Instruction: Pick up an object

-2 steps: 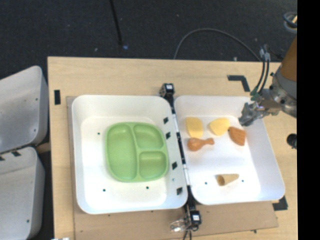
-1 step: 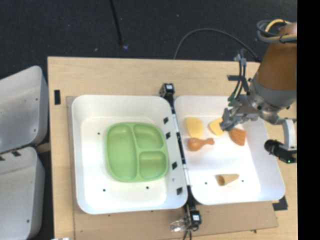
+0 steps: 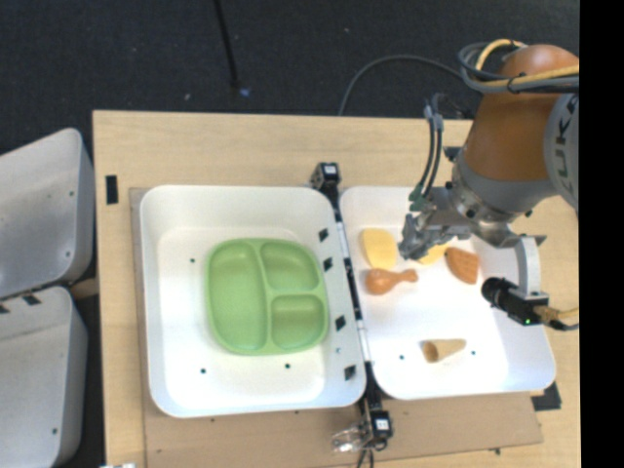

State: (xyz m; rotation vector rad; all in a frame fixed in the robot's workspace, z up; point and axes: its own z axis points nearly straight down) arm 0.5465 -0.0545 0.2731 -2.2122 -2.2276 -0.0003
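My gripper [image 3: 417, 245] hangs low over the right bin [image 3: 487, 373], reaching in from the right. Just left of it lies a yellow cheese-like wedge [image 3: 379, 248]. An orange drumstick-shaped piece [image 3: 390, 280] lies right below the gripper. Another orange piece [image 3: 463, 264] sits just to its right, and a tan cone-shaped piece [image 3: 443, 350] lies nearer the front of the bin. I see nothing between the fingers, which are dark and hard to make out against the wrist.
The left bin [image 3: 175, 378] holds a green divided plate [image 3: 265, 294]. Black clips run along the seam between the bins [image 3: 346, 291]. A black cable fitting [image 3: 515, 300] hangs at the arm's right side, over the right bin's edge.
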